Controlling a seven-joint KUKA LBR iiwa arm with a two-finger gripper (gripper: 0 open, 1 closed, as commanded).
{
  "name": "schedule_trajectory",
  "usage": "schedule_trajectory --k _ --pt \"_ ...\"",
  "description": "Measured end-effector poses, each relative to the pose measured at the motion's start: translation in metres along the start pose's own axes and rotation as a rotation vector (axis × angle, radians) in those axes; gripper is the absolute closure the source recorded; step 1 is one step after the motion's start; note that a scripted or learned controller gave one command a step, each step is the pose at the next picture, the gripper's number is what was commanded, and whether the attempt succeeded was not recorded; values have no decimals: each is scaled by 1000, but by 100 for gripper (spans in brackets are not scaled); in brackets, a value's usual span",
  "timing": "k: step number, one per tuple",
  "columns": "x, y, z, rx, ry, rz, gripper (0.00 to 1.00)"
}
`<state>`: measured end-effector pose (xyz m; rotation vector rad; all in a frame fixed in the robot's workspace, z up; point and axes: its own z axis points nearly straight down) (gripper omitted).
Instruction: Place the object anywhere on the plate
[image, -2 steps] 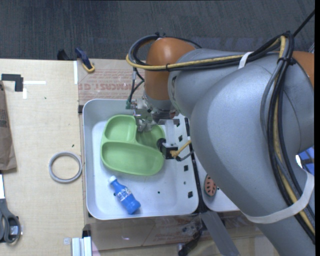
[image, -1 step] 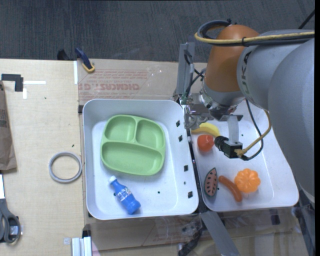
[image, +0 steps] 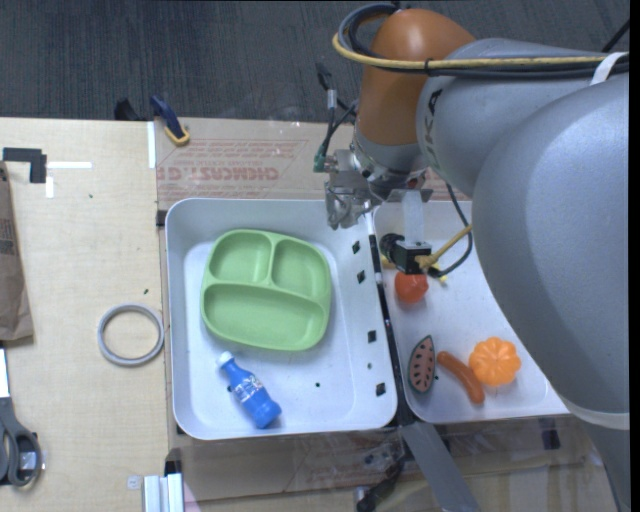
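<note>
A green divided plate lies in the left bin, in its upper middle, with nothing on it. A small blue bottle lies on its side just below the plate, near the bin's front. My gripper hangs over the left bin's far right corner, beyond the plate's upper right edge and close to the divider between the bins. Nothing shows beneath the gripper.
The right bin holds a red round fruit, a watermelon slice, a sausage and a small orange pumpkin. The arm covers that bin's far side. A grey ring lies on the bench to the left.
</note>
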<state>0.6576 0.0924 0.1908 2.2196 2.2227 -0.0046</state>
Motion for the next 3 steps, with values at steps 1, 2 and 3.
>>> schedule_trajectory --k 1,2,3 --pt "61 2 92 -1 0 1 100" --pt "42 -86 -62 1 -1 5 100" --pt "36 -22 81 1 1 5 100"
